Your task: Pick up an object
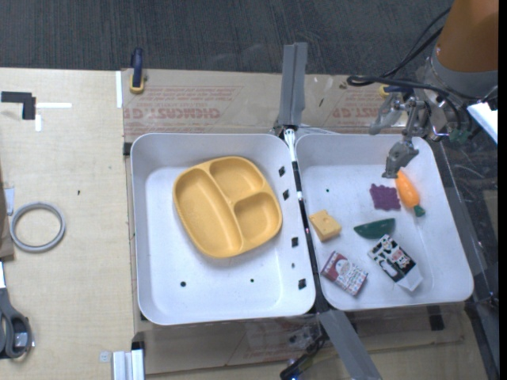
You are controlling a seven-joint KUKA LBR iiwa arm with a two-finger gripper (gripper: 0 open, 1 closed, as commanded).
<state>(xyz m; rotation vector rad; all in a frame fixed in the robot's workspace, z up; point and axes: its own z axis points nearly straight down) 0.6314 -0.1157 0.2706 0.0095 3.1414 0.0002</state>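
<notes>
Nothing is lifted yet. The gripper is poised just above the carrot in the right bin; whether it is clenched cannot be told.

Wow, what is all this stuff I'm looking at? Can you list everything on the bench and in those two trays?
Bins: two, white, side by side on the bench.
Divided plate: one, yellow, in the left bin.
Cheese-like block: one, yellow, right bin, near its left wall.
Purple piece: one, right bin, upper middle.
Carrot: one, orange with a green tip, just right of the purple piece.
Dark green piece: one, right bin, centre.
Red and white packet: one, right bin, front.
Black and white carton: one, right bin, front right.
Tape roll: one, grey, on the bench at far left.
Clamp: one, blue and orange, behind the left bin.
Gripper: one, grey, above the carrot; arm grey and orange.
</notes>
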